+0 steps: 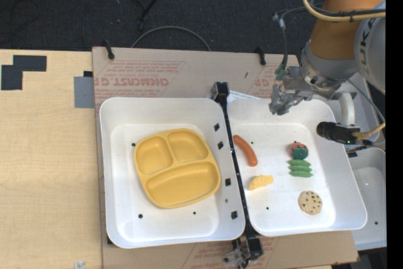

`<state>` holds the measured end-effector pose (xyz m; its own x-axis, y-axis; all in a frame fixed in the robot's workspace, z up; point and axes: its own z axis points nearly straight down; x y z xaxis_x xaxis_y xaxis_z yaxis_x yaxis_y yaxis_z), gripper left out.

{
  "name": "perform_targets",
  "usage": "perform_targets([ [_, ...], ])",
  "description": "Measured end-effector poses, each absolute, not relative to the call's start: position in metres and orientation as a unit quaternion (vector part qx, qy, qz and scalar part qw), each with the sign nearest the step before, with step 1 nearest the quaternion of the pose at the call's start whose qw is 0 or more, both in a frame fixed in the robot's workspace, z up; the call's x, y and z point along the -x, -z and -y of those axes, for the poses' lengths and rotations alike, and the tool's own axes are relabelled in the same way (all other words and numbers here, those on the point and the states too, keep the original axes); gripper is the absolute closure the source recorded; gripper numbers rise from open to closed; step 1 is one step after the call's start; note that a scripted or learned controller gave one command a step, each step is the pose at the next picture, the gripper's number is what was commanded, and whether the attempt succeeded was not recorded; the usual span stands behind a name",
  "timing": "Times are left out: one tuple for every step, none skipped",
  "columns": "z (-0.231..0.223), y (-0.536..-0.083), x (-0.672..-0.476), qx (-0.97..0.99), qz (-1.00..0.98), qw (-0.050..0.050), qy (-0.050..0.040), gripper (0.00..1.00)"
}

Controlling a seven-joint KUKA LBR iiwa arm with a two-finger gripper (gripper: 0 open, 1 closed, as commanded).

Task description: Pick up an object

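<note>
In the camera view, the gripper [281,105] is seen hanging above the far edge of the right bin [343,211]; whether it is spread or closed cannot be told, and nothing is seen in its grasp. Within that bin, a sausage [245,150] lies near the divider, with a yellow corn piece [260,183] just in front of it. Well to their right lie a tomato [298,150], a green pea pod [300,167] and a cookie [310,202]. A yellow divided plate [177,167] rests in the left bin [119,205].

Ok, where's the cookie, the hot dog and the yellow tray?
cookie [310,202], camera view, its middle
hot dog [245,150], camera view, mid-length
tray [177,168], camera view, divider between compartments
</note>
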<state>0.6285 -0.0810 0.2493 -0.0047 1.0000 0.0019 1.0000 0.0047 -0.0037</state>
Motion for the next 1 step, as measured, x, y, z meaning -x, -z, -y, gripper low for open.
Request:
perform_targets([
  [0.0258,-0.2534,-0.6277,0.706,0.708,0.002,-0.001,1.0],
])
